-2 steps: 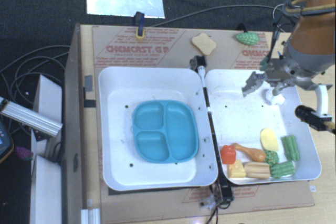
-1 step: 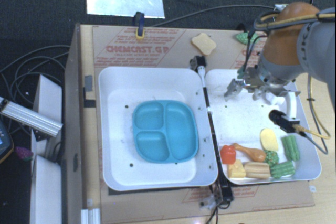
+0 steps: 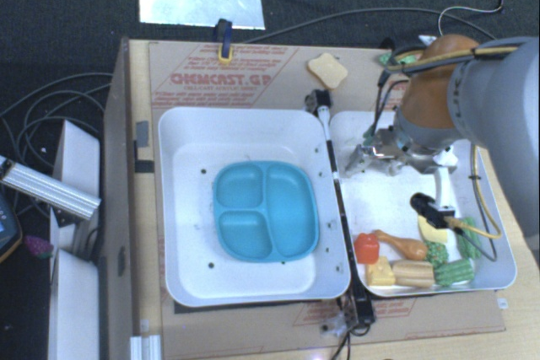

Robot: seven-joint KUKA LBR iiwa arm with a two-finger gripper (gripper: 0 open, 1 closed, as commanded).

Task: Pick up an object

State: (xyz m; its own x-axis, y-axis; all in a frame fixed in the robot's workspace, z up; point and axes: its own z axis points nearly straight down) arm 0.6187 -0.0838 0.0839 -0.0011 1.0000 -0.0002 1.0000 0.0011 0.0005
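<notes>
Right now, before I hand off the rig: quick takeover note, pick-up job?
Gripper: low over the upper left of the right bin; nothing seen between its fingers, and the view is too unclear to tell open from shut.
Things: toy foods piled in the right bin's lower corner: red piece, yellow block, tan roll, green pieces, orange carrot-like piece.
Left bin holds a blue divided plate.
A tan sponge-like piece lies on the board behind the bins.
Done: no pick evident.
Left: reach the pile, grasp one item, lift.
</notes>
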